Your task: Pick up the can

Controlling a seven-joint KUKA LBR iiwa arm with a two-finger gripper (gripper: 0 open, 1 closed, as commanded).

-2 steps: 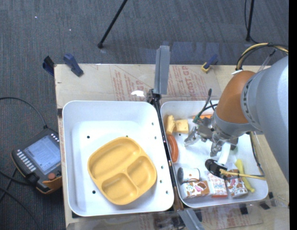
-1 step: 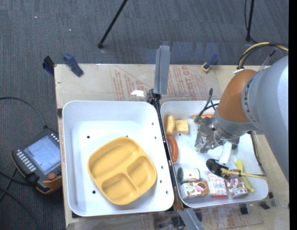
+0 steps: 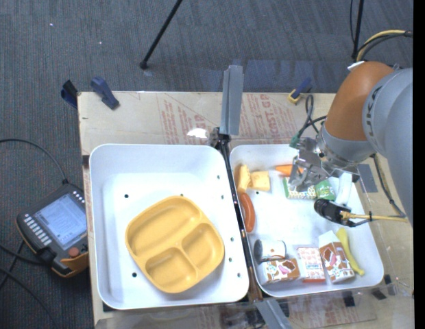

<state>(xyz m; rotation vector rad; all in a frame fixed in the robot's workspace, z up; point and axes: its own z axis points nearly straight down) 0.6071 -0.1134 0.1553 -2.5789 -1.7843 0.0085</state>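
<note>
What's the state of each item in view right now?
can: on its side, front of right bin, not gripped
yellow tray: flat in left bin, nothing in its compartments
gripper: low over back of right bin, above green packet
small cartons: lying in a row at front edge

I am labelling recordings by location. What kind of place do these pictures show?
Most likely a robotics lab, not a home. A tripod leg stands on grey carpet, a teach pendant lies on the floor beside the bench, and toy food sits in the right white bin.
</note>
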